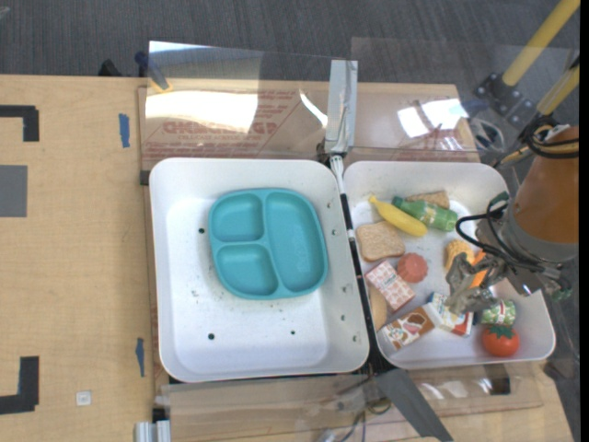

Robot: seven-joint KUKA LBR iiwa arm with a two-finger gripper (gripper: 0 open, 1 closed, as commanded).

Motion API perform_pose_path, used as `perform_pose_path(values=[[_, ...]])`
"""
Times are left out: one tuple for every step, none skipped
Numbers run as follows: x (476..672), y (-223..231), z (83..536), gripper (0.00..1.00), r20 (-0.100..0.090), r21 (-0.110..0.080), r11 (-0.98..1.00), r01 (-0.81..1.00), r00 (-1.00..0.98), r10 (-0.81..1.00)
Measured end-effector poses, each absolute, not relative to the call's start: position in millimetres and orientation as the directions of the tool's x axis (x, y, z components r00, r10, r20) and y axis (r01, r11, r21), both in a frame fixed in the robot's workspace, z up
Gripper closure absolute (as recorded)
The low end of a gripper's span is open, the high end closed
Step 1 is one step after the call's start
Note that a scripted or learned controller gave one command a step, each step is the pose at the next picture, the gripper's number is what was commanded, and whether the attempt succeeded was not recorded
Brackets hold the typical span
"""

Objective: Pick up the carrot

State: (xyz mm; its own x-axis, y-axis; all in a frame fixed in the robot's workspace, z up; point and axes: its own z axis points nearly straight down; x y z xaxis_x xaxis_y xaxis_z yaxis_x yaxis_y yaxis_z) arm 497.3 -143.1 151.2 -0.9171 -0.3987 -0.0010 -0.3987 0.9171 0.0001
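Note:
The carrot (458, 250) is a small orange piece lying at the right side of the right bin (543, 348), and its lower end is hidden under the wrist. My gripper (467, 289) hangs low in that bin, right over the carrot and a white packet (450, 317). Cables and the grey wrist cover the tips, so I cannot make out any contact with the carrot.
Around the carrot lie a banana (398, 216), a green bottle (426, 213), a bread slice (380, 240), a red round slice (413, 267), a checkered packet (390, 285), a brown carton (408, 329) and a tomato (500, 341). A teal divided plate (268, 243) sits in the left bin (175, 339).

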Motion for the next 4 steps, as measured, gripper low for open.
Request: perform_pose_path(values=[[505.7, -70.0, 203.2, 1.00, -0.011, -0.003, 0.894, -0.447, -0.894, -0.447], [504.6, -118.6, 322.0, 1.00, -0.008, -0.011, 0.677, -0.736, -0.677, -0.736], [491.5, -108.4, 153.7, 1.00, -0.003, 0.004, 0.311, -0.950, -0.311, -0.950], [499.5, -57.4, 220.6, 1.00, -0.005, -0.011, 0.196, -0.981, -0.196, -0.981]])
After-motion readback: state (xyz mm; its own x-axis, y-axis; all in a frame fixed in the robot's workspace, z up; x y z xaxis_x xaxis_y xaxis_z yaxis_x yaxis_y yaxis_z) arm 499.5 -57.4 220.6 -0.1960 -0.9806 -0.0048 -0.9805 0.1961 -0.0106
